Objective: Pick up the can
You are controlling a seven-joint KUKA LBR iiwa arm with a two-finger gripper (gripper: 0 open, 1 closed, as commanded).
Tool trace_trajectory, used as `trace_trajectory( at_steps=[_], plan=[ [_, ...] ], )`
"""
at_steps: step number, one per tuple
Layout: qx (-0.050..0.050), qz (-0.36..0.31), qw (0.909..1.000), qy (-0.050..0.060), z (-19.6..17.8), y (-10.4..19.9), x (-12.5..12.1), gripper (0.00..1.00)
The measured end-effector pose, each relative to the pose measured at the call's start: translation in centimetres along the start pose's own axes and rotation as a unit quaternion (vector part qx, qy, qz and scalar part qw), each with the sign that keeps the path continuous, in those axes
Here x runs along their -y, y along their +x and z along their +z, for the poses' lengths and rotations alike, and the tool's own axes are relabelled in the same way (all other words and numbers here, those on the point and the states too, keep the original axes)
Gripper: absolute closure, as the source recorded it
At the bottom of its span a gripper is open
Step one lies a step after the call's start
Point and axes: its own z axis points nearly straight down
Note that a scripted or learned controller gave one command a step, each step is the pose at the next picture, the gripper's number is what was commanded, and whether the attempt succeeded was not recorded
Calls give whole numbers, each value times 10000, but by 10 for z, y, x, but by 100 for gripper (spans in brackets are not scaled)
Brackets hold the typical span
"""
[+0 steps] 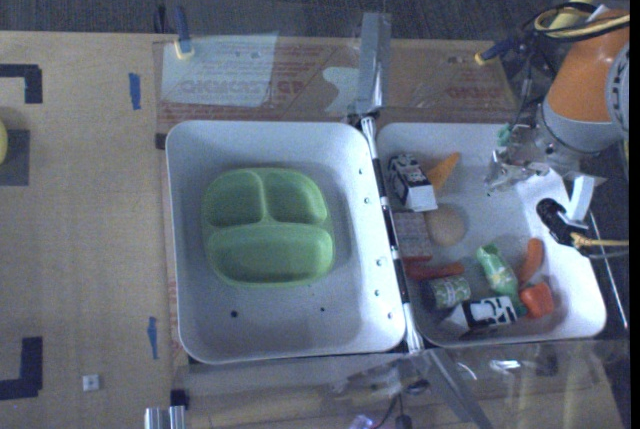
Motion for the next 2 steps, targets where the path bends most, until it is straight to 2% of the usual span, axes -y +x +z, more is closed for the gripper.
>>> trace_trajectory(
  at_steps=[1, 2],
  plan=[
    [9, 1332, 9911, 27, -133, 55, -34, 100],
    [8, 2123, 9772, 53, -113, 0, 40, 100]
  ],
)
